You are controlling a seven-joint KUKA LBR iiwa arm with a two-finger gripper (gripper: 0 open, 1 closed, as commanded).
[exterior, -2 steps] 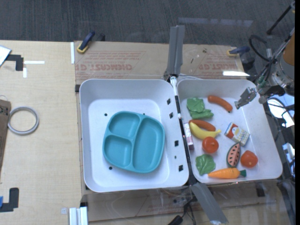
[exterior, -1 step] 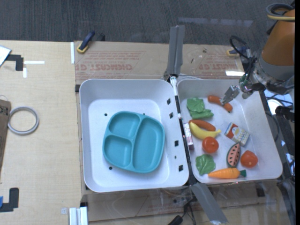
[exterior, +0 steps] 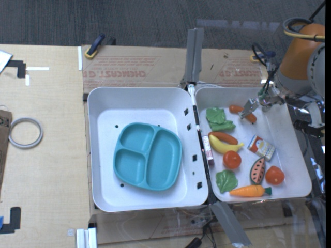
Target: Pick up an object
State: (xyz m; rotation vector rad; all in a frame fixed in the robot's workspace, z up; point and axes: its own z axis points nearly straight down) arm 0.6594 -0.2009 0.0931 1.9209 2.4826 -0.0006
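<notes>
The two bins [exterior: 98, 154] look like smooth white plastic with a light shine. The divided plate [exterior: 148, 156] is matt turquoise plastic. The toy food, such as the banana [exterior: 223, 146] and tomato [exterior: 232, 160], seems glossy plastic. The counter [exterior: 41, 180] is pale wood, smooth, and brown cardboard [exterior: 139, 68] lies under the bins.

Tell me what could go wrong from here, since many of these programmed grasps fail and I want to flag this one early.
1. The gripper sits by small orange pieces near the right bin's far wall, so a grasp may slip off such small things or bump the wall.
2. The toys lie crowded: the banana touches the chili, with the tomato close by, so a descent there might nudge neighbours or catch two.
</notes>
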